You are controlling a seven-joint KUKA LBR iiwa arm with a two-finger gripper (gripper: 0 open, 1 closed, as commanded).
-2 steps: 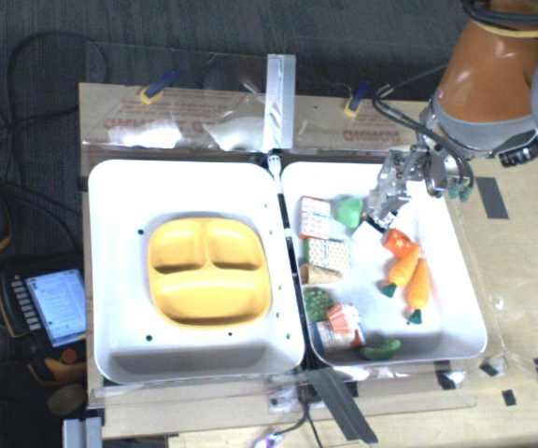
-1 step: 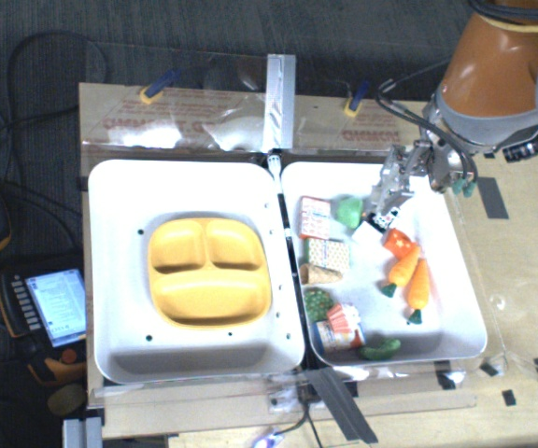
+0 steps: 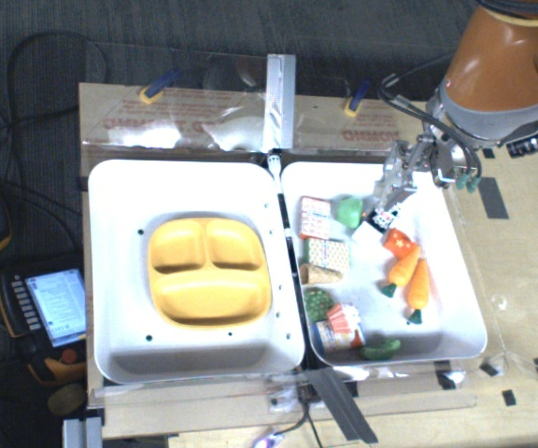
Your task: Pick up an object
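The hand (image 3: 388,205) hung low over the right bin (image 3: 456,250), its tip just beside a green toy (image 3: 348,212) and above two orange carrots (image 3: 409,273); whether it was clenched or released could not be told. Small printed cartons (image 3: 315,217) lay nearby, their lettering too small to read. A yellow divided tray (image 3: 209,271) sat in the left bin (image 3: 120,250). Red print on the plastic sheet (image 3: 157,119) at the desk's rear was illegible.
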